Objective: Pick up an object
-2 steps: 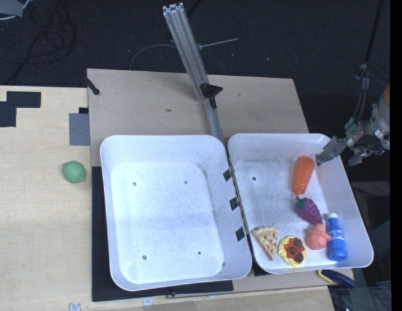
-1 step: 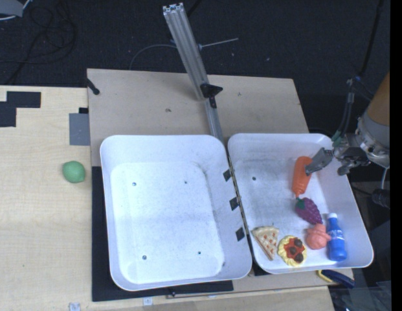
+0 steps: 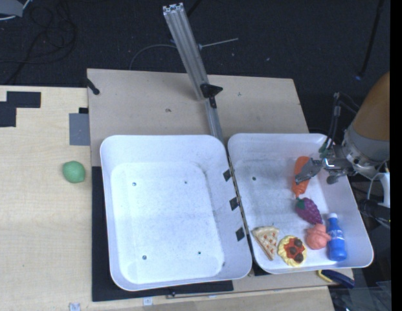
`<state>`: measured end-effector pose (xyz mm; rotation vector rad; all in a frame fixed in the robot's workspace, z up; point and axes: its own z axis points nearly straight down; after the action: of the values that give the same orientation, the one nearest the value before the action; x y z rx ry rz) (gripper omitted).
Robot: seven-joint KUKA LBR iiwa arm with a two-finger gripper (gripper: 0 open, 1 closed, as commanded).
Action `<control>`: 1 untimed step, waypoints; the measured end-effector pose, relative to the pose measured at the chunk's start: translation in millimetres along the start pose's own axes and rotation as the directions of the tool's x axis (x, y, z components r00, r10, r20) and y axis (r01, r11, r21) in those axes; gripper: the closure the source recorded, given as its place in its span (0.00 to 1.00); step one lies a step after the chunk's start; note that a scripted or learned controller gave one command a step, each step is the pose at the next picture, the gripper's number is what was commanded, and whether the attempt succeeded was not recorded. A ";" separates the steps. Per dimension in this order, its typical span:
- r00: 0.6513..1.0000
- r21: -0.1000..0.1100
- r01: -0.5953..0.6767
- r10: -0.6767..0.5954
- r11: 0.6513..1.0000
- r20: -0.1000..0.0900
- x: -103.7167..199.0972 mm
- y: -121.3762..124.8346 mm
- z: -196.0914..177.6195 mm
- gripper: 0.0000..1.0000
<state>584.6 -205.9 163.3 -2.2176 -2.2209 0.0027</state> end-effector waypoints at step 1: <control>1.000 0.001 0.000 0.000 1.000 0.000 1.8 0.2 42.6 0.00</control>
<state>584.6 -204.1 120.7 -2.2178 -2.2201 0.0031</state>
